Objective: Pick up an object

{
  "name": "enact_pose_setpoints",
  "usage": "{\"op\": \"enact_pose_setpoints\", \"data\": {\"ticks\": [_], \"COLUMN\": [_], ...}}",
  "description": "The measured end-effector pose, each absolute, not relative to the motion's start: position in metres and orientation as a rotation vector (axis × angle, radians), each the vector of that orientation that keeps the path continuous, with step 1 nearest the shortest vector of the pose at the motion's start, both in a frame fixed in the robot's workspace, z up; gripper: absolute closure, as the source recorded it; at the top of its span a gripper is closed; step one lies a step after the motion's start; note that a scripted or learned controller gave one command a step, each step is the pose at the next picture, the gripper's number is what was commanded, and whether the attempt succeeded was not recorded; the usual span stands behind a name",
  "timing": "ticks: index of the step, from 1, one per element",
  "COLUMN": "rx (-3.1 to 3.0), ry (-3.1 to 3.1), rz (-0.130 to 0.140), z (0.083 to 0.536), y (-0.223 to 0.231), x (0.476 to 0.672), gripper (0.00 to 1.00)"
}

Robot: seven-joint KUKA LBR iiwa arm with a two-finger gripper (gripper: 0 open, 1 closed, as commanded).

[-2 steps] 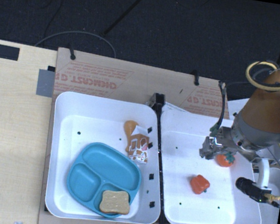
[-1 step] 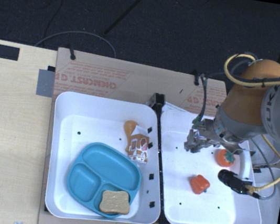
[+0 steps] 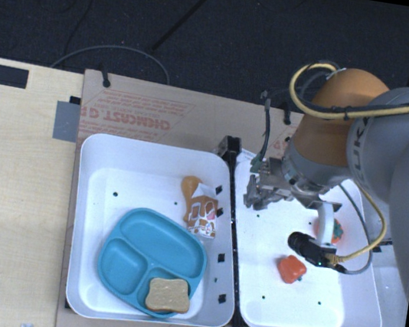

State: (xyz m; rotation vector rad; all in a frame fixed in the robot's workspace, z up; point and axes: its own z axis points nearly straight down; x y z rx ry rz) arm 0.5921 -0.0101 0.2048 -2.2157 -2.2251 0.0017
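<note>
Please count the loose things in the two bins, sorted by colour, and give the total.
Blue: 1, divided plate
Tan: 1, bread slice
Brown and white: 1, small packet
Red-orange: 1, small toy
Total: 4

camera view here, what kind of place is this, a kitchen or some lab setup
Most likely a robot lab test bench, not a kitchen: a KUKA arm's gripper over two white bins, toy food such as a bread slice on a blue tray, loose cables behind.

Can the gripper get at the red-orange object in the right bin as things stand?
Probably yes. The red-orange object lies alone on the open floor of the right bin, nothing over it, while the gripper hangs near that bin's upper left, apart from it.
</note>
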Motion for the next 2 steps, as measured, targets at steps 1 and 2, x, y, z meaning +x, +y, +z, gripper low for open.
{"op": "enact_pose_setpoints", "data": {"ticks": [1,2], "rx": [-2.215,-2.213], "ry": [-2.225,-2.226], "rz": [0.001,0.0], "z": [0.203,0.209], "y": [0.046,0.103], "x": [0.602,0.614], "gripper": [1.0,1.0]}}
